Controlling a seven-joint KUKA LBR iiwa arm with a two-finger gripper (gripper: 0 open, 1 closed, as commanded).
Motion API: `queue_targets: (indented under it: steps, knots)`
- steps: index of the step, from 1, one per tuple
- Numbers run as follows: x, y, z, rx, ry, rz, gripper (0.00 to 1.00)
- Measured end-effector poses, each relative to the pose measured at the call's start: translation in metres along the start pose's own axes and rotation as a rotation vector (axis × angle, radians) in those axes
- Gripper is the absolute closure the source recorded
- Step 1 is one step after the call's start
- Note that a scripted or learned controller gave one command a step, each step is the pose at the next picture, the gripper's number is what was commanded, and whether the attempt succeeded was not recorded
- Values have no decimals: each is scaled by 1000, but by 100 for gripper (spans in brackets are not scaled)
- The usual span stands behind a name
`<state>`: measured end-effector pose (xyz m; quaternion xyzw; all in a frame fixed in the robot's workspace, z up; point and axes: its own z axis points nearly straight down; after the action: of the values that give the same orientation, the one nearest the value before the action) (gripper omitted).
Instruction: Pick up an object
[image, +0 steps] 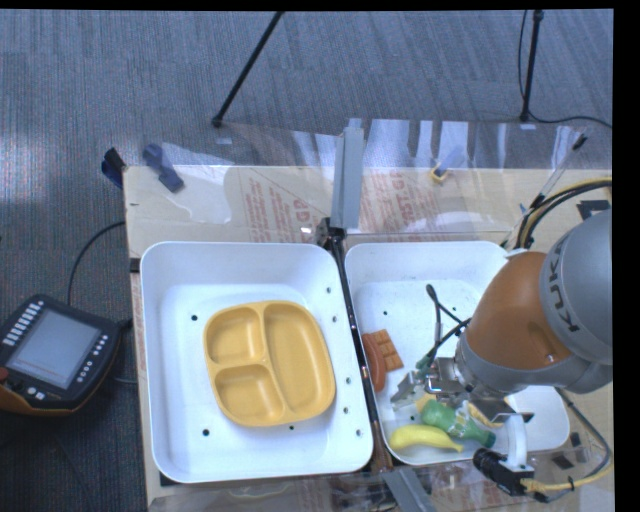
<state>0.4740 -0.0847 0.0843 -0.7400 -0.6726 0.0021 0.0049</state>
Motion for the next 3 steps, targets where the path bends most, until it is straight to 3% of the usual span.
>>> queue_targets:
  steps: [1, 2, 3]
  knots:
    - [-2, -1, -8, 4, 0, 8, 100]
    - [28, 25, -123, -15, -3, -110, 100]
    - [66, 66, -146, -6, -3, -89, 100]
